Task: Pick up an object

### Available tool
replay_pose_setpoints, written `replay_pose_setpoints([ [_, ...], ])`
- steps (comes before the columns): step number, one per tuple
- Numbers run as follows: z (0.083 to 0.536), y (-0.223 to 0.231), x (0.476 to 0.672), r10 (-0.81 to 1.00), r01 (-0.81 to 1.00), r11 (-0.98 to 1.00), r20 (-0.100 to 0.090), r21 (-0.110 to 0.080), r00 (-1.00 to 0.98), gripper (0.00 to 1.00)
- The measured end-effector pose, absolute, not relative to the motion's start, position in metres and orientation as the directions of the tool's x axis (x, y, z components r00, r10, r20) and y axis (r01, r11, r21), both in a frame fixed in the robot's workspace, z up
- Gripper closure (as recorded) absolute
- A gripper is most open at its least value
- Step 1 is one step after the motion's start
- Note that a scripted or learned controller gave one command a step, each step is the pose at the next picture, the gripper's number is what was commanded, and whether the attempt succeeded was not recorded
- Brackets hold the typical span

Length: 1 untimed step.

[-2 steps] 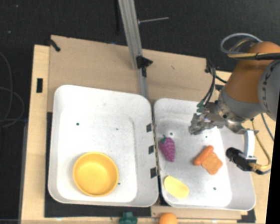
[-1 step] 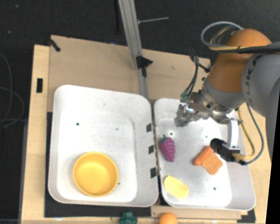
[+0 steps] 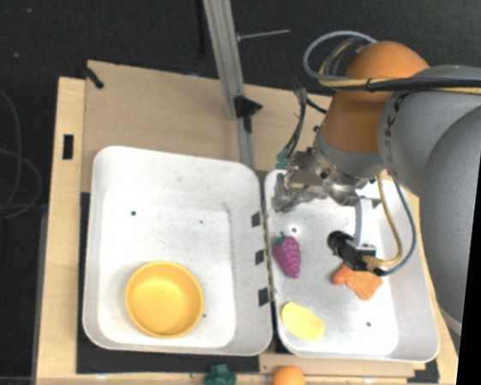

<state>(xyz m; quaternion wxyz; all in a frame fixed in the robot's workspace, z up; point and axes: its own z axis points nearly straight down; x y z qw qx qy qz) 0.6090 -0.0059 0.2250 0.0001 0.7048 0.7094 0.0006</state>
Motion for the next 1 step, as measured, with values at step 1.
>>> replay_pose_setpoints([
  [1,0.2232,0.0457,0.6238,1.000,1.000,0.008,0.002,0.001,-0.008,1.00],
])
